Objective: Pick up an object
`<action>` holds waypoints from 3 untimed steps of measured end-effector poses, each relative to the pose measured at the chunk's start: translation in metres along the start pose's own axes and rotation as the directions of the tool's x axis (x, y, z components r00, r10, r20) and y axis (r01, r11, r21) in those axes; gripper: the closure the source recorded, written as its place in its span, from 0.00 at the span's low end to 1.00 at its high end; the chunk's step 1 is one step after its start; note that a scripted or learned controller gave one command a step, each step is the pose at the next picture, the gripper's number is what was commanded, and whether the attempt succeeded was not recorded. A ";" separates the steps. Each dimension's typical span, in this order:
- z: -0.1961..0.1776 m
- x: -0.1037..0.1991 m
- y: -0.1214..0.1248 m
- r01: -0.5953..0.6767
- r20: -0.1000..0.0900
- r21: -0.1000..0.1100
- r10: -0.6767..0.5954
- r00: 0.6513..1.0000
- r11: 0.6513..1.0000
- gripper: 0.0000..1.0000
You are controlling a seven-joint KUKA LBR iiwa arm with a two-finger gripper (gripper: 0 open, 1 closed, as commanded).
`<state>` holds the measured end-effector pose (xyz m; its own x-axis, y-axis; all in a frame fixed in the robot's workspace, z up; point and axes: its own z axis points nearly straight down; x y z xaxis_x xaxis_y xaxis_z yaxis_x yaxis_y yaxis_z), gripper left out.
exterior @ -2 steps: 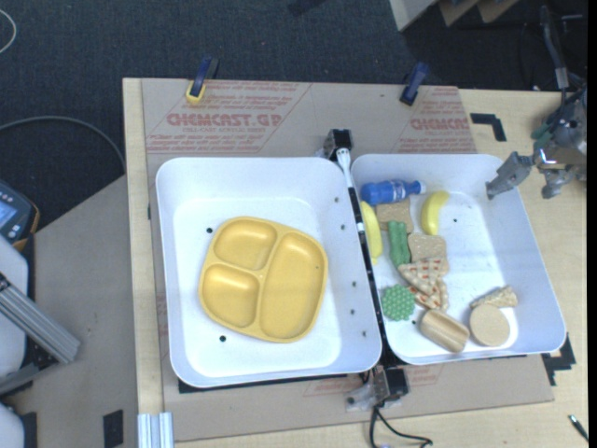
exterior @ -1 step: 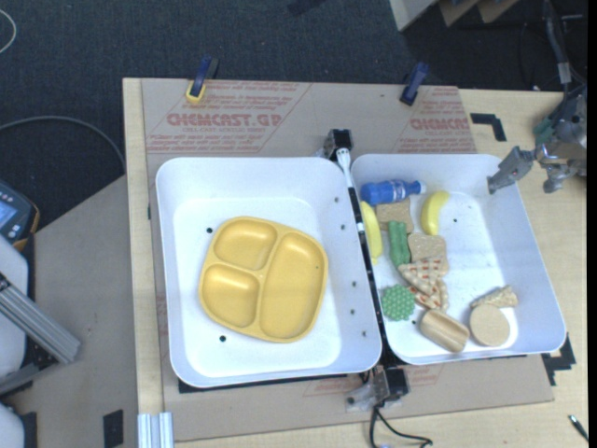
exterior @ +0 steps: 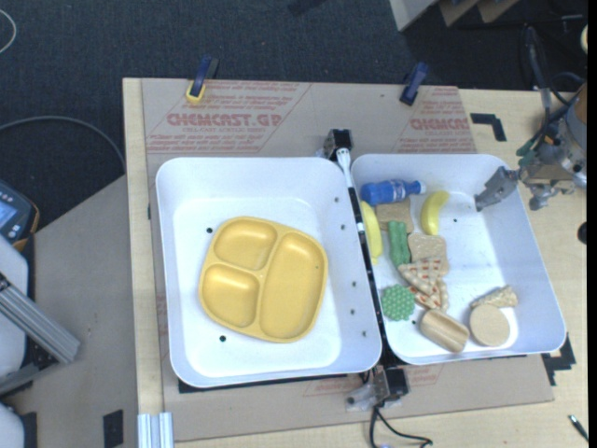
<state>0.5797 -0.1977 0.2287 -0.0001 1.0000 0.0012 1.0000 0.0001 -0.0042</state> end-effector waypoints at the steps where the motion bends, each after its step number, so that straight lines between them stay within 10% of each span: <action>1: 0.055 -0.003 0.010 0.000 0.000 -0.001 0.000 1.000 1.000 0.00; 3: 0.145 -0.006 0.001 0.000 0.000 -0.001 0.000 1.000 1.000 0.00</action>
<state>0.5796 -0.2032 0.0833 -0.0001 1.0000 0.0014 1.0000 0.0001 -0.0033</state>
